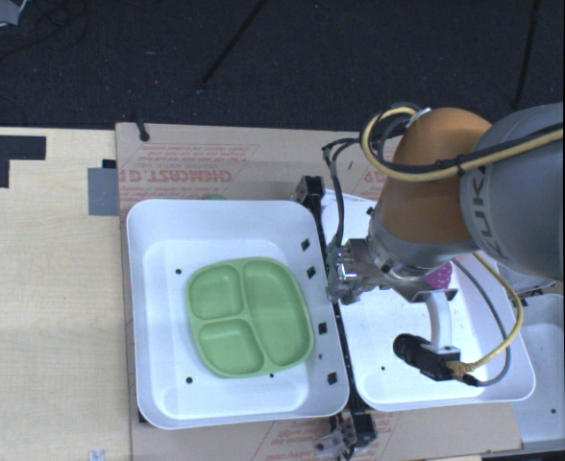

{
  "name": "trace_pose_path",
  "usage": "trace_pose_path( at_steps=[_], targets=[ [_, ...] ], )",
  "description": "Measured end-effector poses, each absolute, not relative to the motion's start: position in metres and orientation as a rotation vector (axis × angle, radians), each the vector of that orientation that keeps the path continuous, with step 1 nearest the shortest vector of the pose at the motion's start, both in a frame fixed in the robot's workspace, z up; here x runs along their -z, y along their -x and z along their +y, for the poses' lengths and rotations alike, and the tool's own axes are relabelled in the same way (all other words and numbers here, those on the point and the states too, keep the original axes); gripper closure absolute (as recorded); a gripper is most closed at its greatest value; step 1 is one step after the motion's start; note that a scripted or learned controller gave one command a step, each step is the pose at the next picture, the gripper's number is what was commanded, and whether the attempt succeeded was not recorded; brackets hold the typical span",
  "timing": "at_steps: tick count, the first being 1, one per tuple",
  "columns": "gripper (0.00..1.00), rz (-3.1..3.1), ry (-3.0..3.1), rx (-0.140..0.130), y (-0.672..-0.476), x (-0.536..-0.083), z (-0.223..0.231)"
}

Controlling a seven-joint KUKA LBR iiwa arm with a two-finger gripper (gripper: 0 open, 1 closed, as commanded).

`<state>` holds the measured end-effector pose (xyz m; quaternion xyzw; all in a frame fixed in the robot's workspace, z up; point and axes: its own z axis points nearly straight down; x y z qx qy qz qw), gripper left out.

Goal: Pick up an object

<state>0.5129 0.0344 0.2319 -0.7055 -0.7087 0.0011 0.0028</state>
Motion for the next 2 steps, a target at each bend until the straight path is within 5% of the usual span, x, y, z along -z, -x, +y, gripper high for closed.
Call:
trace_pose_path(
  at_steps=[1,2],
  targets=[
    [1.0,-2.224,2.213,-0.004,-0.5112,-0.2271,0.0909],
    [0.0,-2.222,2.217,-0.005,-0.5114,-0.2274,0.0889]
  ],
)
